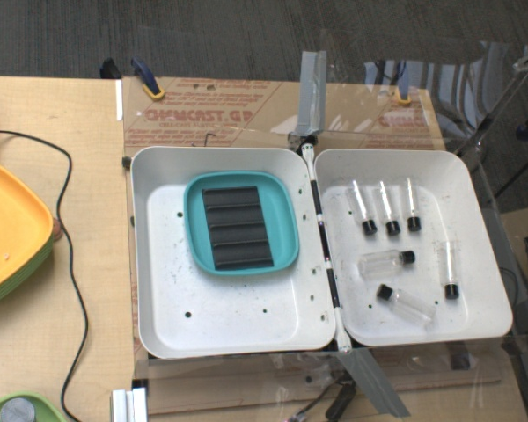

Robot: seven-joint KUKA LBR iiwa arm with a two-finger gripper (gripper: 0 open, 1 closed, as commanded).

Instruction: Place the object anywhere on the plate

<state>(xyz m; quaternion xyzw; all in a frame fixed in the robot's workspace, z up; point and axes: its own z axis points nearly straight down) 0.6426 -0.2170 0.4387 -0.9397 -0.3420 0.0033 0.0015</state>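
The wooden counter (79,148) bears two white bins. The left bin (158,306) holds a teal plate (284,227) slightly toward 12 o'clock of its middle, with a black ribbed insert (237,227) lying on it. The right bin (475,315) holds six clear black-capped vials, all well apart from the plate: three in a row (392,205) at 12 o'clock, one (387,260) at centre, one (449,271) at 4 o'clock, and one (403,302) at 6 o'clock. Whether the end effector is apart or together cannot be told.

The arm's colours, shapes and markings cannot be told.
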